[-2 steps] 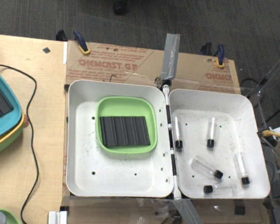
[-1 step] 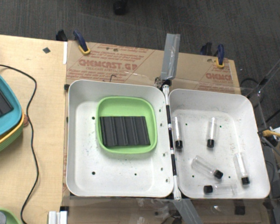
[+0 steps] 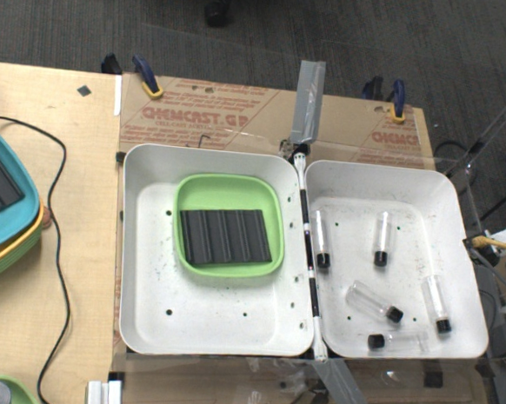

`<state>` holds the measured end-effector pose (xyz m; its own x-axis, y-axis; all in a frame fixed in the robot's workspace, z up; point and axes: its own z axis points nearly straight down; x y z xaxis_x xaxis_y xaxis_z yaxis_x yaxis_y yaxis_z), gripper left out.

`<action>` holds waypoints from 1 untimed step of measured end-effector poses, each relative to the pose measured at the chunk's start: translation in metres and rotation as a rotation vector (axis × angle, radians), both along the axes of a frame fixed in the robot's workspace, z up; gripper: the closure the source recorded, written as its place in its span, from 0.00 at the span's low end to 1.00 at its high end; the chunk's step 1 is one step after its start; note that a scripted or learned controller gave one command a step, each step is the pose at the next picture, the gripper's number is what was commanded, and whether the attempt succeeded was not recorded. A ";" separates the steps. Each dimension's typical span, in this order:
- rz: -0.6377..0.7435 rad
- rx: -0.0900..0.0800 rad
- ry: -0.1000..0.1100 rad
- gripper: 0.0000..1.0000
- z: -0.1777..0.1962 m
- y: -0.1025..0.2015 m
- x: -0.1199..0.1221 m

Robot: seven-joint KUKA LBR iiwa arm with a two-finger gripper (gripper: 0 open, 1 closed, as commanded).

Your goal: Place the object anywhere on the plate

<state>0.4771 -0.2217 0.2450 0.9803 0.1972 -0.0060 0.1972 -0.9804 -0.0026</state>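
The camera view looks down on the table, a pale wooden top with two shallow white bins side by side on a sheet of printed cardboard. The left bin carries a square green plate near its middle, and a dark ribbed pad lies flat on that plate, slightly tilted. The right bin holds the task's things — clear plastic tubes with black caps. One tube lies just beside the seam between the bins, a second tube lies upright in the picture near the bin's middle, a third tube rests toward the right wall, and a fourth tube lies at a slant low in the bin. A loose black cap sits near the front rim. None of them is on the plate

The claw is outside this picture, so its opening cannot be told

At the far left edge sits a teal tray stacked on others, with a black cable curving down the table beside it — blue clamps grip the cardboard at the back
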 end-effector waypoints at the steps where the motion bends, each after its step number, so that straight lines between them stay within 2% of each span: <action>1: 0.005 -0.001 -0.002 0.00 0.014 -0.001 0.000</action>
<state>0.4775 -0.2223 0.2593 0.9794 0.2020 -0.0042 0.2020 -0.9794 -0.0010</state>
